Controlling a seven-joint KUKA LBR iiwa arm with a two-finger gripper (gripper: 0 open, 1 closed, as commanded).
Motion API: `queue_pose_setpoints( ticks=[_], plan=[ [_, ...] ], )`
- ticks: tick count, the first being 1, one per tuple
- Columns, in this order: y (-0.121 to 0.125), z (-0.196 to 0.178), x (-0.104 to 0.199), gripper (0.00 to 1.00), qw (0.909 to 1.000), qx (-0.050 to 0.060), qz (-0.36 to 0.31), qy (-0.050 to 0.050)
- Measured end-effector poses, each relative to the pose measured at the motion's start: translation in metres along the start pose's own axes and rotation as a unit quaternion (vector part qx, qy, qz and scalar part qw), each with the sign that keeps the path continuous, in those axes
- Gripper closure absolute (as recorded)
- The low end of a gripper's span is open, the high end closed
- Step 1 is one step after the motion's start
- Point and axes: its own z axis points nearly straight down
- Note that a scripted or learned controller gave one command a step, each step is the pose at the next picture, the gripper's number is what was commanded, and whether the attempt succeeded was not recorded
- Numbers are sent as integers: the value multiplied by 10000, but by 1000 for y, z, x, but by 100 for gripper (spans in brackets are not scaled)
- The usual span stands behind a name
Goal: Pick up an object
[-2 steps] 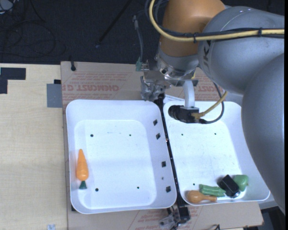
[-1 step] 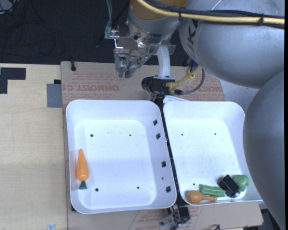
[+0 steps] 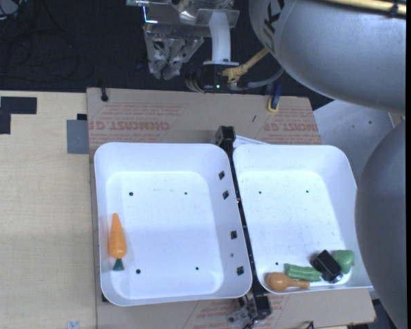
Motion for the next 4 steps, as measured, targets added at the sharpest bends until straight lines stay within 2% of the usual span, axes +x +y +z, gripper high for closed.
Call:
queue_pose_setpoints(
  ticks=[1, 2, 3, 4],
  plan=[
    [-37, -53, -84, 100, 10000, 34, 55, -23],
    [-60, -5, -163, 100, 9999, 79, 70, -35],
    [-89, 42, -254, 100, 9999, 78, 80, -33],
    [-93, 119, -333, 100, 9999, 79, 72, -28]
  ],
)
